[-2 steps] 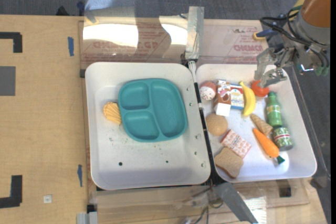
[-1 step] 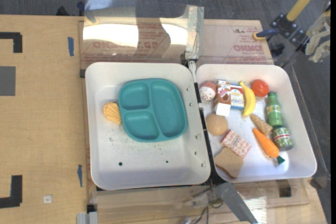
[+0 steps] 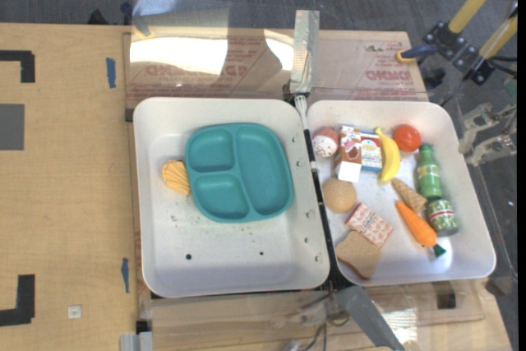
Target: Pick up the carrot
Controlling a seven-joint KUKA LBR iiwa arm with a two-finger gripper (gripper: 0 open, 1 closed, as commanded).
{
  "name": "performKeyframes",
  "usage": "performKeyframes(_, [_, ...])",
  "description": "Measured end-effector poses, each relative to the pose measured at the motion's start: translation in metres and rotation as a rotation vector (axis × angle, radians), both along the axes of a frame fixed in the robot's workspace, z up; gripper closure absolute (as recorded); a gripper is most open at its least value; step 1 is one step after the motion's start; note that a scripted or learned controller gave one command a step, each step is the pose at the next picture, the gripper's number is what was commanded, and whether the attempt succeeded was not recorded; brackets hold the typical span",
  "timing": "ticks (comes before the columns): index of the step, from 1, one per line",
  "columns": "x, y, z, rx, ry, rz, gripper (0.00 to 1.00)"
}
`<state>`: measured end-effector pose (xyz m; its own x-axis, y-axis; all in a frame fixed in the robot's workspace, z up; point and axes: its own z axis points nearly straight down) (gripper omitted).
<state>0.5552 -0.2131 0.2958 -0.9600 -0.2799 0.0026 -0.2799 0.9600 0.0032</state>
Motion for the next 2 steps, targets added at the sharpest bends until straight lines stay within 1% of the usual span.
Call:
performKeyframes(1, [0.004, 0.002, 0.018, -0.005, -0.021, 0.002, 1.00])
performKeyframes(2, [0.007, 0.002, 0.030, -0.007, -0.031, 0.002, 1.00])
